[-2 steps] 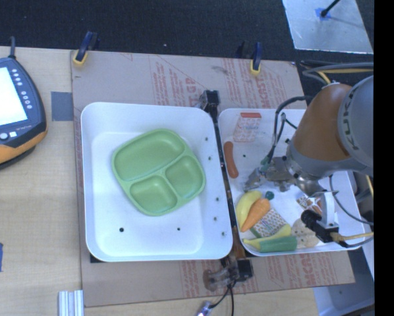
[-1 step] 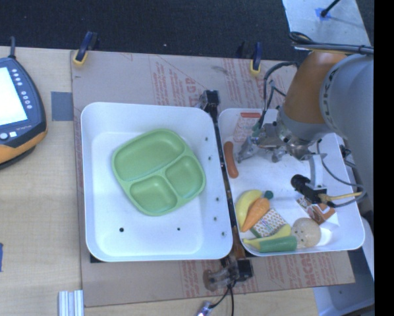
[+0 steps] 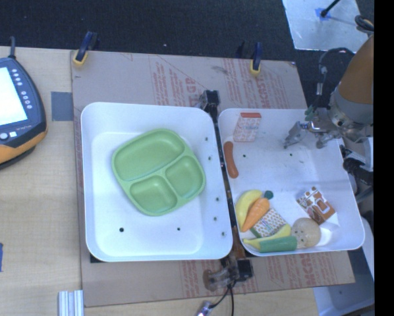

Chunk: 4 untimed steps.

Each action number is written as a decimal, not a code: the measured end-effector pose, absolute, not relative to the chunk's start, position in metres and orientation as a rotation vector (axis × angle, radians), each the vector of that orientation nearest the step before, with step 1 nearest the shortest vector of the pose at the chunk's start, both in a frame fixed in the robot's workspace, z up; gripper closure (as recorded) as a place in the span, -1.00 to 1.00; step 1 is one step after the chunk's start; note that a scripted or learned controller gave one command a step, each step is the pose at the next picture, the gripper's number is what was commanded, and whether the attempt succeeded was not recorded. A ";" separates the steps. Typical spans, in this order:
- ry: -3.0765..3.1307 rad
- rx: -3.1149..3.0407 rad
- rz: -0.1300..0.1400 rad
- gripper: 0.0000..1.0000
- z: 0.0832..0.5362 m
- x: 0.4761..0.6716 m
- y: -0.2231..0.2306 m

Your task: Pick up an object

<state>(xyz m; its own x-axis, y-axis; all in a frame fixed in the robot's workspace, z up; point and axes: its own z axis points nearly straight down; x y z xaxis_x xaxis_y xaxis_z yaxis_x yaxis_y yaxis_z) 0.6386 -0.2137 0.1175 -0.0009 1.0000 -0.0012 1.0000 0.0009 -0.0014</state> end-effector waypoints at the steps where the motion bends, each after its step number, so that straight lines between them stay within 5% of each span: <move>1: -2.225 -2.213 0.005 -1.00 0.142 0.507 -0.179; 2: -2.227 -2.209 0.006 -1.00 0.091 0.540 -0.098; 3: -2.223 -2.216 0.003 -1.00 0.092 0.581 -0.099; 4: -2.225 -2.213 0.006 -1.00 0.091 0.538 -0.121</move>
<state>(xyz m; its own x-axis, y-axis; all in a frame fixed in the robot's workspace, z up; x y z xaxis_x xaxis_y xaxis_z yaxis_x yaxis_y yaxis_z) 0.5379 -0.1214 0.0914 -0.0054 1.0000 -0.0007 1.0000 0.0054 -0.0048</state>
